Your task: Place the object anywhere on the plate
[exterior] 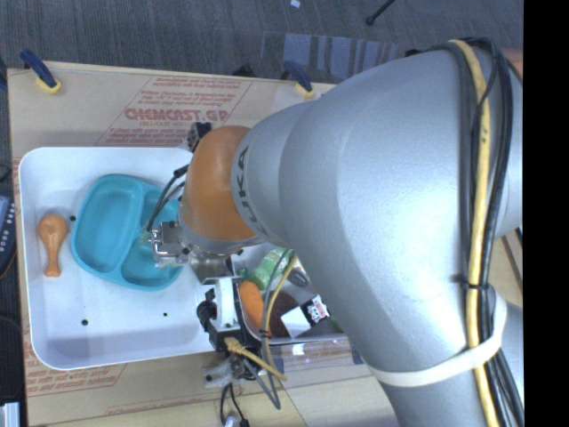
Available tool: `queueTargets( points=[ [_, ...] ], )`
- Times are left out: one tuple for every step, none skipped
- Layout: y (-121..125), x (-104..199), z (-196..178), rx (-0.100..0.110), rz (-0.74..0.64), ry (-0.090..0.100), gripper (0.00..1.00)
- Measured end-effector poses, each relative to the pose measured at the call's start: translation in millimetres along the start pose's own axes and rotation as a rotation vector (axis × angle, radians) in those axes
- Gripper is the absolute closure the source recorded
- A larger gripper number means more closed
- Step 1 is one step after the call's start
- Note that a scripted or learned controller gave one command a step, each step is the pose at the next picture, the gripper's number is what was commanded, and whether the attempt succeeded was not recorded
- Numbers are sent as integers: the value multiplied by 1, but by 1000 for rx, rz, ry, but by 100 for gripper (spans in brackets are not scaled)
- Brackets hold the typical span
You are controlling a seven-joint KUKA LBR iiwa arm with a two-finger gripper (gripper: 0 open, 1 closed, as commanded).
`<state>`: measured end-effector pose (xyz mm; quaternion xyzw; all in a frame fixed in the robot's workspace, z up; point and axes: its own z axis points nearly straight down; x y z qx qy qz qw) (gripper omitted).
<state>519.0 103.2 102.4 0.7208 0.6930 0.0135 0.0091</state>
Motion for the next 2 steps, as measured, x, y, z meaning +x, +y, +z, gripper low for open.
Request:
queueTargets(
  points=[
    [-39, -6, -92, 38, 350, -14, 100],
    [-42, 26, -97, 37, 755, -22, 100]
  ],
)
